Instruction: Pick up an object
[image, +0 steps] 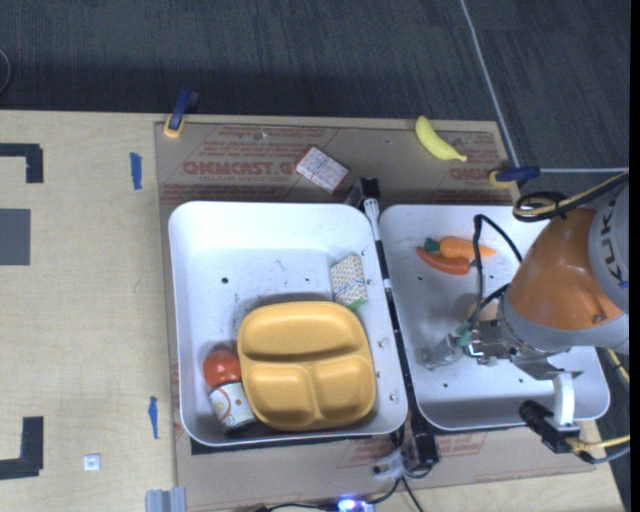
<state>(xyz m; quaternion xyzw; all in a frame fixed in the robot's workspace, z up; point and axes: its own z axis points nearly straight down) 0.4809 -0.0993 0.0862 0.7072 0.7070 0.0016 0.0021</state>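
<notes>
My gripper (443, 350) is low over the floor of the right bin (440, 408), left of its middle, under the grey and orange arm (565, 285). An orange toy carrot (455, 253) with a green tip lies at the back of that bin, well apart from the gripper. The left bin (200, 300) holds a yellow divided tray (305, 362), a small red-capped jar (226, 388) against the tray's left side, and a patterned packet (349, 279) behind the tray. I see nothing held by the gripper.
A yellow banana (439, 140) and a patterned square card (321, 168) lie on the cardboard behind the bins. Blue clamps (181, 109) sit at the cardboard's back corners. Cables (545, 205) loop by the arm at right.
</notes>
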